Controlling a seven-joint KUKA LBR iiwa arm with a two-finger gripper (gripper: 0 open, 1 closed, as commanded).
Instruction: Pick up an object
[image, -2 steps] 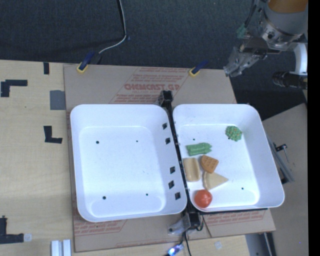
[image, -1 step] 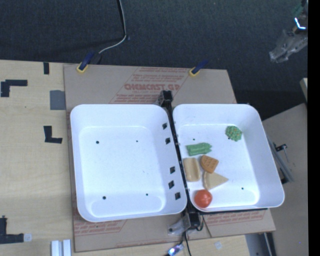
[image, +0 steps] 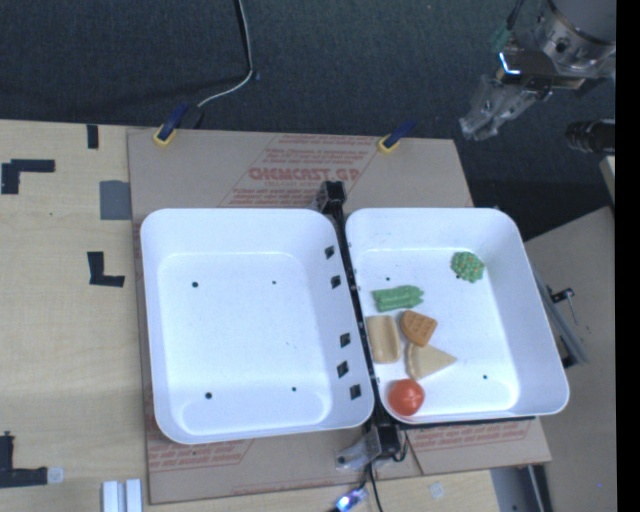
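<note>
A brown cardboard sheet (image: 300, 175) with red printing lies on the light wooden tabletop (image: 60, 300), held at its far edge by two clamps with blue and yellow handles (image: 172, 124). A white cable (image: 243, 60) runs across the dark floor beyond. Black tape marks (image: 100, 268) sit on the tabletop at the view's left.

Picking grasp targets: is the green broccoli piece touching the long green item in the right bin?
Apart. The camera view shows bare white bin floor between the broccoli piece and the long green item.
</note>
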